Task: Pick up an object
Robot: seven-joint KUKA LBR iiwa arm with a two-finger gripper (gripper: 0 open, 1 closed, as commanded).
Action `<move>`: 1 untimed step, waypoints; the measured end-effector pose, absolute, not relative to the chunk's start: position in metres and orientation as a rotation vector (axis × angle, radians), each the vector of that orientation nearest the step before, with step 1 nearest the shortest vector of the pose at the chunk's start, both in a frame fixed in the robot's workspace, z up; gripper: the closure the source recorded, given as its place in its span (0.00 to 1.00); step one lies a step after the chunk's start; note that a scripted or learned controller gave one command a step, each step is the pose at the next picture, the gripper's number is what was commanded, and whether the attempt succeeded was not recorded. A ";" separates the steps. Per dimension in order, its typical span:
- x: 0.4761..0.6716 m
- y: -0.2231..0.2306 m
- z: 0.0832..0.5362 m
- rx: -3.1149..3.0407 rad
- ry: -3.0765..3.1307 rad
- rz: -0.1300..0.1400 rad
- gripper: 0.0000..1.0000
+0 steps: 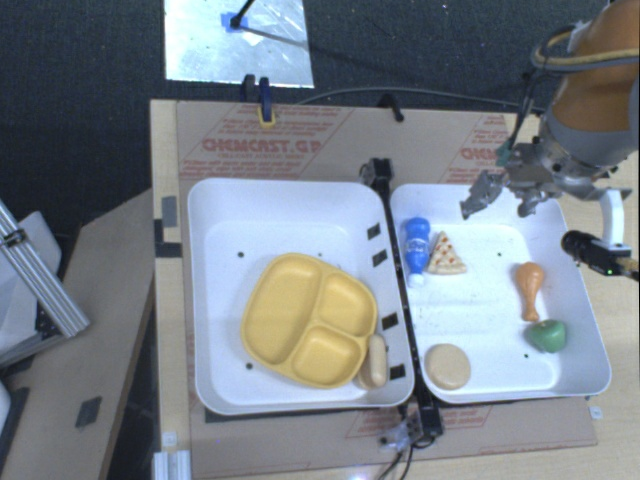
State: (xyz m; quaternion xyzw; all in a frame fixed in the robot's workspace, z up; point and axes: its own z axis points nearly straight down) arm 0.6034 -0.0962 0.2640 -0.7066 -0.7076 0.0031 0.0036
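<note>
Overhead, camera view: gripper (505, 195) hanging above the back edge of the right bin (575, 298), two dark fingers splayed apart with nothing between them. Grey arm (590, 78) with orange band entering from the right.

Landmark: blue bottle (416, 243), lying against the left wall of the right bin beside the divider. Touching the bottle's right side: pizza slice (446, 255). Well to the right of the bottle: drumstick (530, 288), and just in front of that a green vegetable (547, 335). In front of the bottle, near the bin's front wall: round tan biscuit (447, 365).

Left of the bottle, across the divider, in the left bin (250, 208): yellow sectioned plate (308, 320). Small tan roll (375, 360) at the plate's front right corner, touching it.

Gripper behind and to the right of the bottle, apart from every object.
</note>
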 end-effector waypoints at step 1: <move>0.605 -0.096 0.270 -2.219 -2.226 -0.001 0.00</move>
